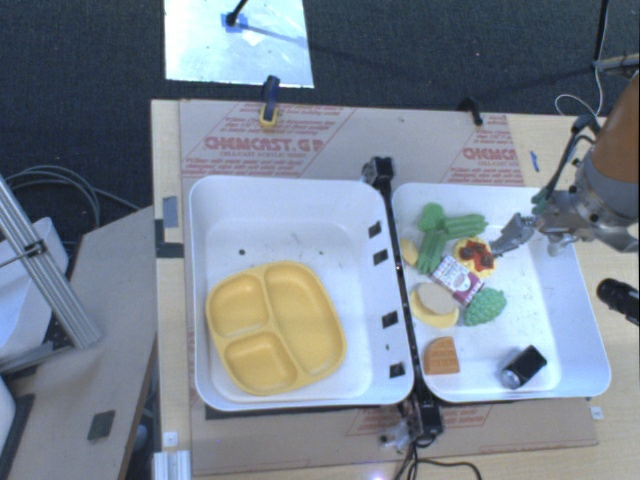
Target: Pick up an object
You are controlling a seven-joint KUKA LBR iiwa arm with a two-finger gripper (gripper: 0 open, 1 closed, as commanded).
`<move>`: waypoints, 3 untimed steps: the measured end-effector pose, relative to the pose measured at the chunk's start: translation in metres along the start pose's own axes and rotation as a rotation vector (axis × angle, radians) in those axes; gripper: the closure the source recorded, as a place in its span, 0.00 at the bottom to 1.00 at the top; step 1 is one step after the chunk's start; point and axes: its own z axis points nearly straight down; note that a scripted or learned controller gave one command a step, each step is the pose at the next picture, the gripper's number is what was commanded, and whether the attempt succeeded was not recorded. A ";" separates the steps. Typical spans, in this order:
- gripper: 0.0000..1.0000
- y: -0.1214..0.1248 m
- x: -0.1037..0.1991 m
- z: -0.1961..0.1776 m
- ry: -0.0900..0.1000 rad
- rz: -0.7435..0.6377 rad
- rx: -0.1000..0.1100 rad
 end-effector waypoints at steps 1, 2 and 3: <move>0.00 0.057 -0.062 0.034 -0.004 0.003 -0.005; 0.00 0.077 -0.067 0.161 -0.001 0.002 -0.005; 0.00 0.057 -0.068 0.075 -0.003 0.003 -0.007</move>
